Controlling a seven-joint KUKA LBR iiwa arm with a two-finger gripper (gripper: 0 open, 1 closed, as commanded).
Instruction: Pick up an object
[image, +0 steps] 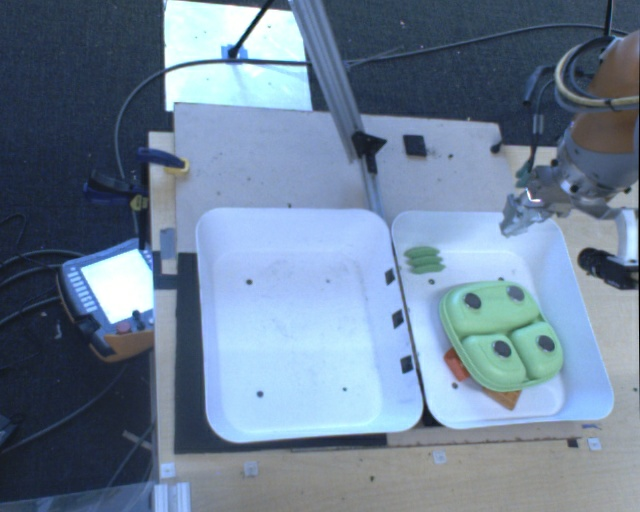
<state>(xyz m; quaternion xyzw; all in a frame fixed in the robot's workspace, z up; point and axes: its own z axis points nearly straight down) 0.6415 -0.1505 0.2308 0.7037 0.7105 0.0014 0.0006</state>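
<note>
In the right bin (575, 290) lies a large light-green moulded piece (500, 333) with three dark round spots, resting on top of an orange flat object (500, 396) whose corners stick out beneath it. A small green ridged piece (424, 260) lies near that bin's upper left corner. My gripper (521, 214) hangs above the right bin's far right corner, apart from all of these objects. Nothing shows between its fingers.
The left bin (215, 300) sits beside the right one, with black clips (398, 318) along the shared edge. A slanted metal pole (335, 80) crosses the bench's back. A teach pendant (108, 296) and cables lie on the floor at left.
</note>
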